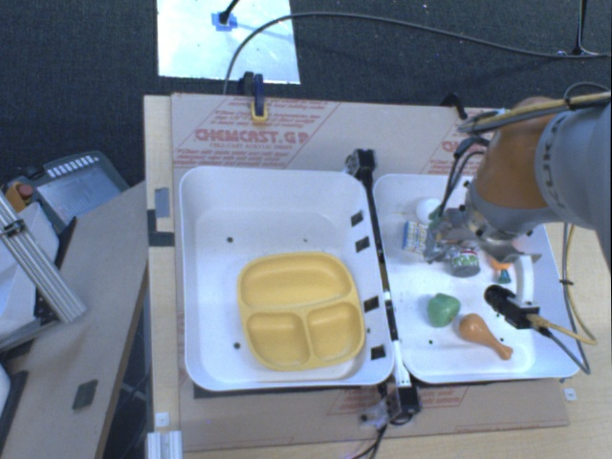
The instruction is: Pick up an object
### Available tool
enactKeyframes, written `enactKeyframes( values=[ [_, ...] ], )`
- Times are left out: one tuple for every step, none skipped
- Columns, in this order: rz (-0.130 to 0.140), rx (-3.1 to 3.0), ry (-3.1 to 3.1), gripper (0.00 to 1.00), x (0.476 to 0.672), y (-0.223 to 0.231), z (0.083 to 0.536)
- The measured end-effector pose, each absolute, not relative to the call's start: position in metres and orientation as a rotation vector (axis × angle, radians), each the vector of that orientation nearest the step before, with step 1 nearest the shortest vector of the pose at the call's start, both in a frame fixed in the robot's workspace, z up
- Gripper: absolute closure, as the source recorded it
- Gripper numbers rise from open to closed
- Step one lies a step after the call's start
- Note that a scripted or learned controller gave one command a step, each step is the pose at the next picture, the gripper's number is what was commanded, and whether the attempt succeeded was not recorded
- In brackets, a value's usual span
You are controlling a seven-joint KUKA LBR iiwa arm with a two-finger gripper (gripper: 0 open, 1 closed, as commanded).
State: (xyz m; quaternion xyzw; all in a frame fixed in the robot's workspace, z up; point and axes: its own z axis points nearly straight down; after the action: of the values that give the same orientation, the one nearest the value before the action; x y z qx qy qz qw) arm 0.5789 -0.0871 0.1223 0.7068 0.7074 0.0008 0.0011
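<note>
Setting: dark carpet surrounds a bench [158,142] topped with a printed cardboard sheet [287,132]; two shallow white bins sit on it side by side.

Arm: the grey arm [574,175] reaches in over the right bin [421,357].

End effector: the end effector [442,242] is low in the far half of the right bin. Whether it is apart, together or clamped on anything cannot be told; the wrist covers it.

Nearest things: a blue-and-white packet [416,235] lies just beside the end effector on the side away from the arm. A small can [466,261] lies just beside it on the near side. Contact with either cannot be made out.

Further things: a green lump [443,309] and a tan drumstick-shaped toy [483,335] lie nearer the camera than the end effector, apart from it. A white round thing [426,207] sits just beyond it.

Left bin: the left bin [210,256], well apart from the end effector, holds a yellow divided plate [296,309].

Handling, as a judgement: the small can looks light and stiff but smooth and prone to roll, so closing across its curved sides near mid-length seems safest. The blue-and-white packet looks light and may crumple or slide, so take it across its narrow width.

Risk: the two sit close together, so a closing grasp could nudge one while seeking the other.
</note>
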Motion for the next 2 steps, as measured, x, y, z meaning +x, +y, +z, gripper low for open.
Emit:
enactKeyframes(
  values=[
    [0.005, 2.215, 2.221, 1.00, 0.577, -0.091, 0.185],
    [0.006, 2.214, 2.222, 1.00, 0.578, -0.088, 0.229]
  ],
)
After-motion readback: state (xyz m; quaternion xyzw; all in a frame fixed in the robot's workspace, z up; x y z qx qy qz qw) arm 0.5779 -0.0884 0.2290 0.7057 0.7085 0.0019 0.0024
